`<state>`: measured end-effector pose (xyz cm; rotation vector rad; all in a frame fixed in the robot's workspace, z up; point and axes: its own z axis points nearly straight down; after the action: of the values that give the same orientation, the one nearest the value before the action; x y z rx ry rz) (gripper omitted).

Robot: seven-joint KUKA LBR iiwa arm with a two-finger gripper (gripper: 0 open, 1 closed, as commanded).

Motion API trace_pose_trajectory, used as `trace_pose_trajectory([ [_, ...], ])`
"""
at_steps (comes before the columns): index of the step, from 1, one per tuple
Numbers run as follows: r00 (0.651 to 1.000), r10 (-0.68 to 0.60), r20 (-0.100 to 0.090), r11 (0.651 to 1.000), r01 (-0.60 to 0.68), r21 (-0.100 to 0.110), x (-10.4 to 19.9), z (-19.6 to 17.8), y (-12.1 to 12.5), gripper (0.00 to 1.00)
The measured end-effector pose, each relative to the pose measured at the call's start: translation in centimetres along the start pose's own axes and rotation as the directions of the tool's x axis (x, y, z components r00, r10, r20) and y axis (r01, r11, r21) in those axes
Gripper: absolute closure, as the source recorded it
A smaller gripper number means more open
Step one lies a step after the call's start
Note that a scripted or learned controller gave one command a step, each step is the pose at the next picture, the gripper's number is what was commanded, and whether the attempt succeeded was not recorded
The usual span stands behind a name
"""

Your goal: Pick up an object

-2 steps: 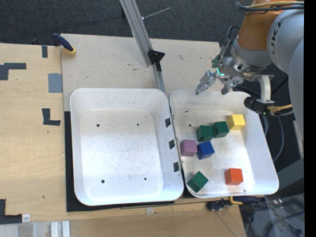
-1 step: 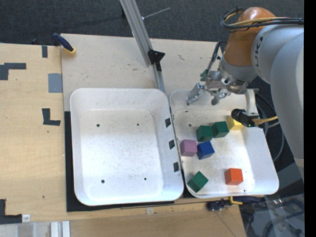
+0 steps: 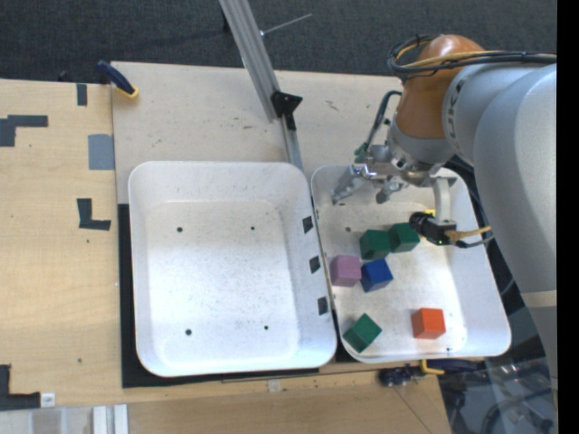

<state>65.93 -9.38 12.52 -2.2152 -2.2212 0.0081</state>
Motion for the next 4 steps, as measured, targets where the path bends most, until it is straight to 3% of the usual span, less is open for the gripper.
trace_pose_trajectory([
  [1, 1.000, 0.000, 0.000, 1.000, 0.000, -0.002, 0.1, 3.6, -0.1, 0.00],
  [2, 1.000, -0.001, 0.000, 1.000, 0.001, -0.004, 0.2, 2.3, 0.0, 1.00],
  [4, 1.000, 0.001, 0.000, 1.000, -0.001, -0.012, -0.1, -7.6, 2.0, 1.00],
])
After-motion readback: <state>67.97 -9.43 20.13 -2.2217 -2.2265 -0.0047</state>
